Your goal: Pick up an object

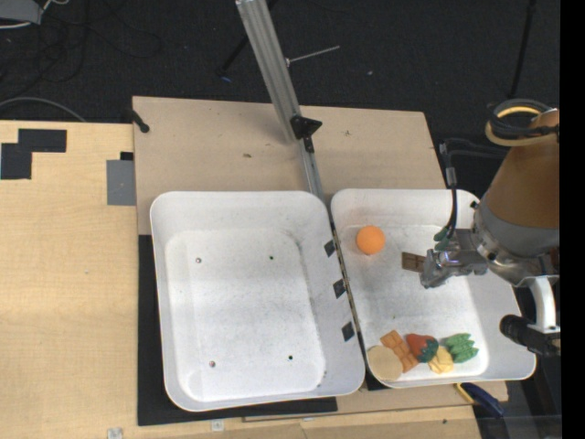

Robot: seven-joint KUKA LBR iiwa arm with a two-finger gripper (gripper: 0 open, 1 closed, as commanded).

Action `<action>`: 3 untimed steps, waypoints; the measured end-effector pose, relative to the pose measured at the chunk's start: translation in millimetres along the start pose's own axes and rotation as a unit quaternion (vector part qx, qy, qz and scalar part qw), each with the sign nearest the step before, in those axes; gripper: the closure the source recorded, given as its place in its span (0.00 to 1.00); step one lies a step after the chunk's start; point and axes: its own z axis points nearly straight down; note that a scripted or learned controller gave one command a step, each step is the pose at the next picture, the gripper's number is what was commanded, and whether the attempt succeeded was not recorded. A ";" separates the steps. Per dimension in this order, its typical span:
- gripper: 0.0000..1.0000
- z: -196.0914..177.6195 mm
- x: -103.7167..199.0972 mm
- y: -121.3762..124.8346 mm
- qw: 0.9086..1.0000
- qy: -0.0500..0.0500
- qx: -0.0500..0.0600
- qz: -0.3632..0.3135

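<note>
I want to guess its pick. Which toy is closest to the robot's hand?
The orange ball. It sits alone, just left of the hand; the other toys huddle at the bin's bottom edge.

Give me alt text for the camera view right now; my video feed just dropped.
The grey arm's pincer hangs over the right bin, just right of an orange ball. A cluster of small toys, tan, orange, red, yellow and green, lies along that bin's near edge. The left bin sits beside it on the bench.
</note>
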 end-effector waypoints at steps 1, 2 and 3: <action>1.00 7.0 49.7 -2.2 1.000 0.000 0.002 0.000; 1.00 -3.6 101.3 -3.6 1.000 0.000 0.001 0.000; 1.00 -13.6 149.3 2.4 1.000 0.000 0.001 0.000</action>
